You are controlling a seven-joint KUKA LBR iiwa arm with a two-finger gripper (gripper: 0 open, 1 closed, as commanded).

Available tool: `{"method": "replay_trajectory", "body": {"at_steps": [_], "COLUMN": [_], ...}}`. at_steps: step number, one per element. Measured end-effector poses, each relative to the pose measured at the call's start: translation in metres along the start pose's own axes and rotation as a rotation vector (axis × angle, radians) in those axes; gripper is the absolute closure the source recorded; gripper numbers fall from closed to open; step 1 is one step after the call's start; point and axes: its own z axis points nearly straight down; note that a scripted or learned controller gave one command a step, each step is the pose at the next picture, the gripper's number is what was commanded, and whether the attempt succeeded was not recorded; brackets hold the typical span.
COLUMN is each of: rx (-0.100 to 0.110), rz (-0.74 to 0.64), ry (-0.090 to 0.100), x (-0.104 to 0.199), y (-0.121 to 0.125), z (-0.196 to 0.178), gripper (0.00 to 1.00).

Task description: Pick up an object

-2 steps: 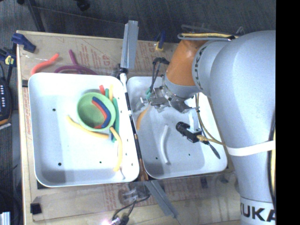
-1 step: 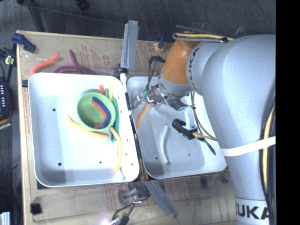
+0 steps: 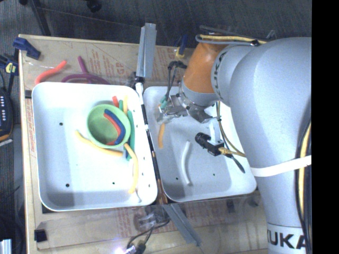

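Little room: tool (image 3: 165,111) crowds right bin's (image 3: 222,192) left wall.

We see the scene lit brightly and evenly from above, so the two white bins (image 3: 53,142) look almost washed out and their floors lose surface detail. The arm (image 3: 265,89) casts a soft shadow over the right bin's upper part, and the left bin's lower wall lies in grey shade. The picture is slightly soft overall, with mild blur, and the dark floor at the top stays dim.
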Motion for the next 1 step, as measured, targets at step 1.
{"method": "replay_trajectory", "body": {"at_steps": [1], "rx": [-0.001], "rz": [0.002], "ry": [-0.004], "x": [-0.0024], "y": [-0.0002], "z": [-0.0009], "gripper": [0.0]}}
